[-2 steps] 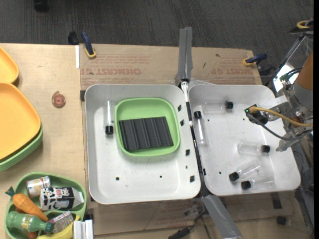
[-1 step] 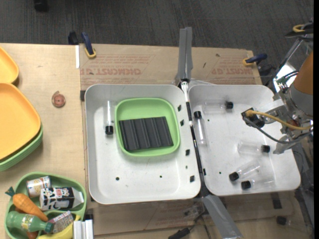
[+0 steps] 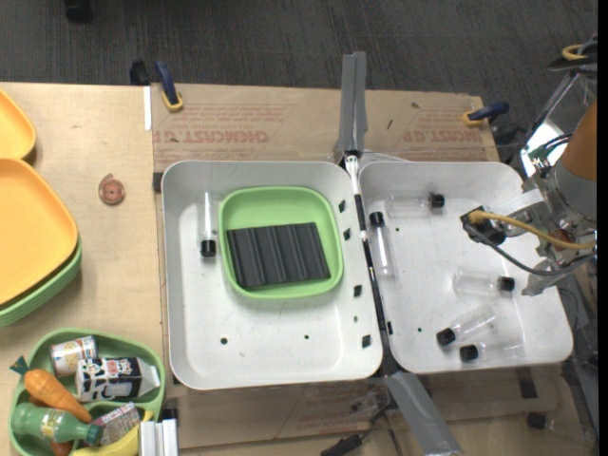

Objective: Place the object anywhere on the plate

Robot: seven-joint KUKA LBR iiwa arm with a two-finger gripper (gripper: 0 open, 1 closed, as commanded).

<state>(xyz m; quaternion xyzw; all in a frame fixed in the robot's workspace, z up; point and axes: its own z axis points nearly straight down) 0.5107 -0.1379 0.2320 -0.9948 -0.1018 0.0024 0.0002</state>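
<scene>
A green square plate lies in the left bin, and a dark grey ribbed slab rests flat on it. To the plate's left lies a clear tube with a black cap. Several more clear, black-capped vials are scattered in the right bin, among them one by its left wall, one near the middle and one toward the front. My gripper hangs over the right bin's right edge, far from the plate. I see nothing held in it.
Stacked orange and green plates sit on the bench at far left. A green bowl of toy food stands at the lower left. Clamps hold the cardboard behind the bins. A small pink disc lies left of the bins.
</scene>
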